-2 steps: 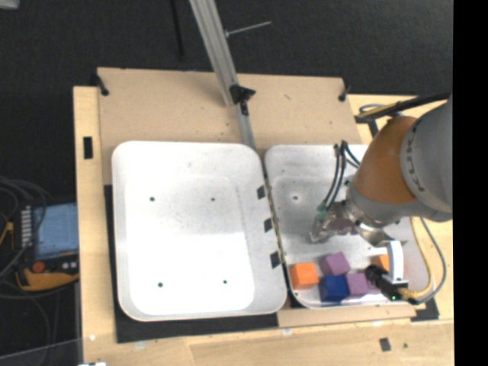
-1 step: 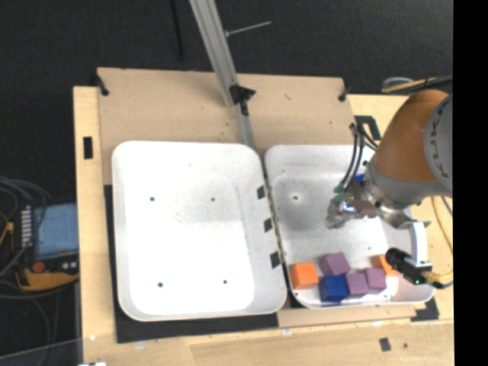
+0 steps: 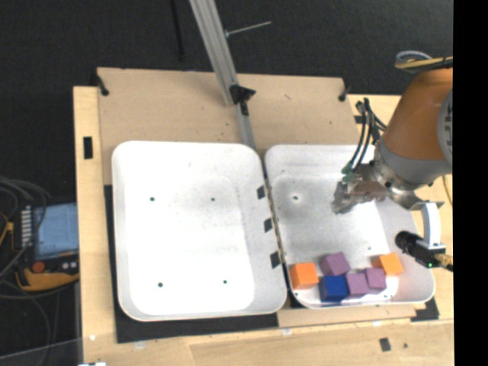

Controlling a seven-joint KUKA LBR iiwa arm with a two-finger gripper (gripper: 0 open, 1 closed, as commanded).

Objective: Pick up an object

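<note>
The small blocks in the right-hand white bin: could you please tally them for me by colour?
Orange foam blocks: 2, one at the left end of the cluster and one at the right end
Purple foam blocks: 3
Blue foam block: 1
Total: 6, all along the near wall of the right-hand white bin.

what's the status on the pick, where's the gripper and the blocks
Gripper over the right bin, mid-bin, nothing seen between its fingers. Blocks clustered at the bin's near edge: orange block, blue block, purple block. Path to them looks unobstructed.
</note>
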